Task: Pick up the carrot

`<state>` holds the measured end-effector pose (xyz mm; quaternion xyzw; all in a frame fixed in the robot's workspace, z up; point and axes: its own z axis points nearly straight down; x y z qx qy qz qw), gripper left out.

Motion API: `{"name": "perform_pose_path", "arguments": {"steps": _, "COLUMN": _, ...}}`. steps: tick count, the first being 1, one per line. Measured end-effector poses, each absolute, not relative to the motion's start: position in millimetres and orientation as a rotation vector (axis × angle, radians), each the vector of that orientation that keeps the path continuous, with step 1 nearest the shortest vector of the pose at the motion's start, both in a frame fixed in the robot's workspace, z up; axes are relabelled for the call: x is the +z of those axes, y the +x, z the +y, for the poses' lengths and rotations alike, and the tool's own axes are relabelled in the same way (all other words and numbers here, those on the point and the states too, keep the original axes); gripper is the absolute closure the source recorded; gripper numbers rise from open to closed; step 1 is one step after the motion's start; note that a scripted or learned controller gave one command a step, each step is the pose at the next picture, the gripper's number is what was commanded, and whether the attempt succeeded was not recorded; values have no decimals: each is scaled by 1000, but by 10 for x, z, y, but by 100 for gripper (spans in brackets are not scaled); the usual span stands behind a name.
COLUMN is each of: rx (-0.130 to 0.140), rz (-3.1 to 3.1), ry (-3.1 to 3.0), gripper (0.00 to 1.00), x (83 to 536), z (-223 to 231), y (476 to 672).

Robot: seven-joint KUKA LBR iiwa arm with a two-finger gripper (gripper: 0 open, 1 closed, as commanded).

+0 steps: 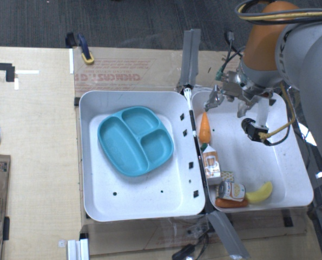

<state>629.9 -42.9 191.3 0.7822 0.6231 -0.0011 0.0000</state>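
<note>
The orange carrot [204, 128] lies in the right bin [290, 161], lengthwise against its left wall near the far end. My gripper [227, 103] hovers over the far part of the same bin, just right of and beyond the carrot. Its fingers [214, 97] stand spread apart with nothing between them, so the gripper is open. The carrot is apart from the fingers and rests untouched on the bin floor.
The left bin [96, 194] holds a blue divided plate [136, 140]. Along the right bin's near left side sit a small carton [211, 164], a jar [231, 190], a banana [260, 193] and a red item [228, 202]. A black cable end [253, 129] hangs from the arm.
</note>
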Motion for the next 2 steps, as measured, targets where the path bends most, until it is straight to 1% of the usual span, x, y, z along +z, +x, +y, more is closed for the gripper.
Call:
{"name": "perform_pose_path", "arguments": {"steps": 1, "rx": -2, "rz": 2074, "ry": 2358, "gripper": 0, "x": 921, "z": -1156, "y": 6586}}
{"name": "perform_pose_path", "arguments": {"steps": 2, "rx": -4, "rz": 1809, "ry": 2571, "gripper": 0, "x": 916, "z": -1071, "y": 6139}}
